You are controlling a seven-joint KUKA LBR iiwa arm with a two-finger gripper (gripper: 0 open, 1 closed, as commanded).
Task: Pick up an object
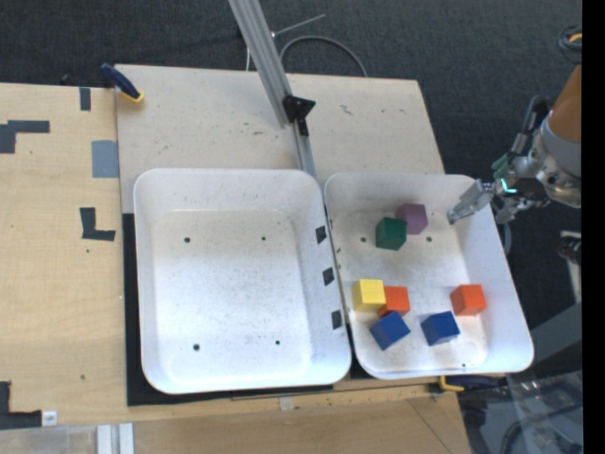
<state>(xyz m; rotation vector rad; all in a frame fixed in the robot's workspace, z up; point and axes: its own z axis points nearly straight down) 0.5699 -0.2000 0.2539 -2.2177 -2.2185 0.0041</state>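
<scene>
1. Grey arm's two-finger gripper (pixel 470 203) poised over the 2 o'clock rim of the right shallow white plastic bin (pixel 501 282); jaws: cannot tell whether released or clenched, nothing seen between them.
2. Inside that bin, toward 12 o'clock: green wooden cube (pixel 390 234) touching a mauve wooden cube (pixel 412 218) at its 1 o'clock.
3. Near centre: yellow cube (pixel 370 294) pressed against a small orange cube (pixel 396 299).
4. At 6 o'clock: two blue cubes (pixel 388 329) (pixel 440 328), side by side, apart.
5. At 4 o'clock: larger orange cube (pixel 468 299), alone.
6. Left white bin (pixel 151 253) alongside on the light wooden table (pixel 57 282).
</scene>
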